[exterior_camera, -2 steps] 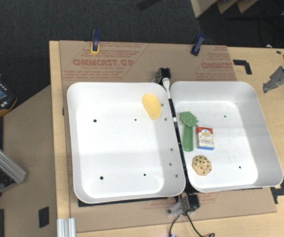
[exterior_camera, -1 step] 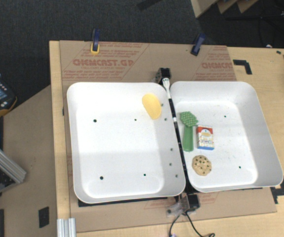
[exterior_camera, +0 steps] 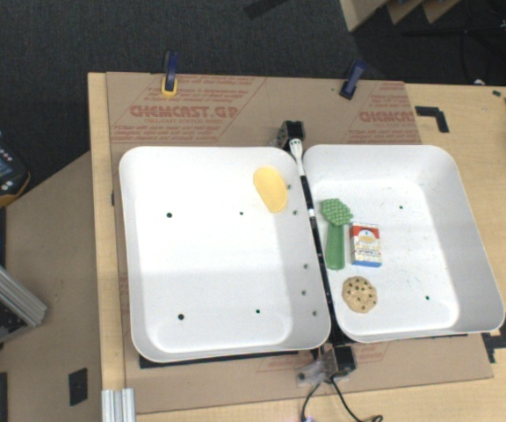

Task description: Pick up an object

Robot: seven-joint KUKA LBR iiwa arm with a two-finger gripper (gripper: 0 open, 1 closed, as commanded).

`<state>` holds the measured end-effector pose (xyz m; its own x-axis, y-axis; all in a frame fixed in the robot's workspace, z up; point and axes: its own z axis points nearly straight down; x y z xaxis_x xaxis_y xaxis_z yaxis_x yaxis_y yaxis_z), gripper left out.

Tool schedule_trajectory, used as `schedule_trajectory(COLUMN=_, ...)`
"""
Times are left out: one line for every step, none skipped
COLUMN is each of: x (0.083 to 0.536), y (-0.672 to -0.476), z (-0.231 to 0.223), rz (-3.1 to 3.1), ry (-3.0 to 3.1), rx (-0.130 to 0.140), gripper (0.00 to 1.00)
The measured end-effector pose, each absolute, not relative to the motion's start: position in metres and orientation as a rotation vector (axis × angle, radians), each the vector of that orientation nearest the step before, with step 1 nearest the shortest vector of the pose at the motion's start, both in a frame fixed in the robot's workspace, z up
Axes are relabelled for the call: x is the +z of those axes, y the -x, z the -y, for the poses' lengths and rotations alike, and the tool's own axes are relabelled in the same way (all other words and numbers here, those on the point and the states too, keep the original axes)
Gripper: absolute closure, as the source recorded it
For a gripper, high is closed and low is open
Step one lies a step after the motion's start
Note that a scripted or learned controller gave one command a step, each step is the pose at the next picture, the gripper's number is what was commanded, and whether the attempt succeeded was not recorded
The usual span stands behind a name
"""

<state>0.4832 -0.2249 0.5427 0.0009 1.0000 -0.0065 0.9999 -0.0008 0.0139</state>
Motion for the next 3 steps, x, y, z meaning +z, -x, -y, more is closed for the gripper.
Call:
schedule_trajectory(x=0.5358, y=-0.4791, z=0.224, rz=-2.22, ry=-2.221, rx=0.0, gripper=0.0)
schedule_trajectory(x=0.5355, y=-0.4793, z=0.224, rz=-2.221, ry=-2.221, rx=-0.001, gripper=0.0)
schedule_trajectory(x=0.5355, y=-0.4793, z=0.224, rz=-2.221, ry=-2.22, rx=-0.001, gripper=0.0)
